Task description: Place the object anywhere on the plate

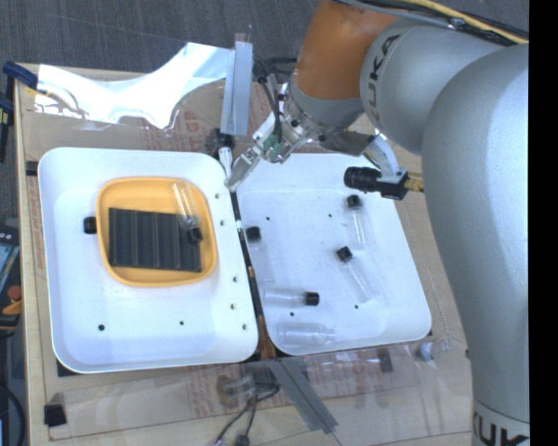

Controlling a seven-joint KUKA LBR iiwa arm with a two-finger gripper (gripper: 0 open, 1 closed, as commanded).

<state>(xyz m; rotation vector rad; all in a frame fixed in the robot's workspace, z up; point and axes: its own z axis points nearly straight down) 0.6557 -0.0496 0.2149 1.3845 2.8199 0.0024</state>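
You see the arm [428, 110] reaching in from the right, its orange band at the top centre of the frame. The gripper [237, 167] hangs at the upper edge of the gap between the two bins, tilted down to the left. Whether its jaws are wide or narrow you cannot tell; they are too small and blurred.

In the left bin [65, 323] lies a yellow plate [116, 193] with a dark ribbed block [153, 240] on it. A clear vial [186, 210] with a black cap lies on the plate's upper right part, touching the block's corner. A small black cap [90, 224] sits just left of the plate.

The right bin [405, 314] holds more vials: one at upper right [358, 216], one mid right [352, 266], one lower centre [293, 297], and a black cap [253, 234] near its left edge.
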